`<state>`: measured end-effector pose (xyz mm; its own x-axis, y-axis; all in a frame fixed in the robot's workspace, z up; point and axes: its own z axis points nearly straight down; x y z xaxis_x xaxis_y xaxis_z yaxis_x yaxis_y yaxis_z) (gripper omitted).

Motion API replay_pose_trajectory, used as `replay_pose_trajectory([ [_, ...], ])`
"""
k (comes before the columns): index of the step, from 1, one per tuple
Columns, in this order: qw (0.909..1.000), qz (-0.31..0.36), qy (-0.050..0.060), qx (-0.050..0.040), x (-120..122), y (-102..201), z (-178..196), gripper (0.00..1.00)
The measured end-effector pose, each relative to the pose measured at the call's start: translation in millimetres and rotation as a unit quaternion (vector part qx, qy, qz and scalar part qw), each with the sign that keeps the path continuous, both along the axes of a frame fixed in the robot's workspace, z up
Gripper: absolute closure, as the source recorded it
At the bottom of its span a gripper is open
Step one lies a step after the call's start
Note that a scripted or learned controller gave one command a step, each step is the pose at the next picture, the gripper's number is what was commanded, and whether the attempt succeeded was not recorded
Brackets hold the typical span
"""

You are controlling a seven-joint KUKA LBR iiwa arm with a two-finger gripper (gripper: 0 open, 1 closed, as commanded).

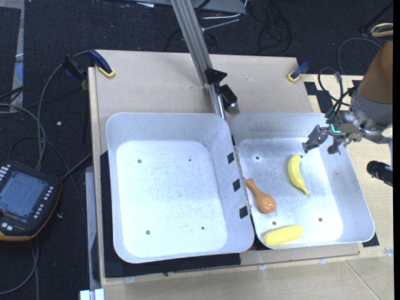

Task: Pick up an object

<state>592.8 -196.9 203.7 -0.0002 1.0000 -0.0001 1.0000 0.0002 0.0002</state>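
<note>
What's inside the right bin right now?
Inside the right bin: a banana, an orange gourd-shaped toy and a yellow corn-like piece. The gripper hangs over its far edge, hiding a patch of rim.

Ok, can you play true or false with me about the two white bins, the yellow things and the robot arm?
1. The banana lies in the right bin. True.
2. The gripper holds the banana. False: it hovers above the right bin's far right side with nothing between its fingers, and the banana lies on the bin floor.
3. Three things lie in the right bin. True: the banana, an orange wooden pear-shaped toy and a yellow corn-like toy.
4. The orange toy lies in the left bin. False: it lies in the right bin, near the edge where the bins meet.
</note>
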Motion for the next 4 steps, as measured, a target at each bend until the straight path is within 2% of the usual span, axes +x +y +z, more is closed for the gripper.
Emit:
replay_pose_trajectory([
  [1, 1.0, 0.0, 0.0, 0.0, 0.0, 0.0, -0.1, 0.0],
  [2, 1.0, 0.0, 0.002, 0.0005, 4.8, 2.9, -44.2, 0.0],
  [3, 1.0, 0.0, 0.003, 0.0007, 1.8, 1.5, -107.4, 0.0],
  [4, 1.0, 0.0, 0.0, -0.0001, 1.9, 1.7, -108.4, 0.0],
])
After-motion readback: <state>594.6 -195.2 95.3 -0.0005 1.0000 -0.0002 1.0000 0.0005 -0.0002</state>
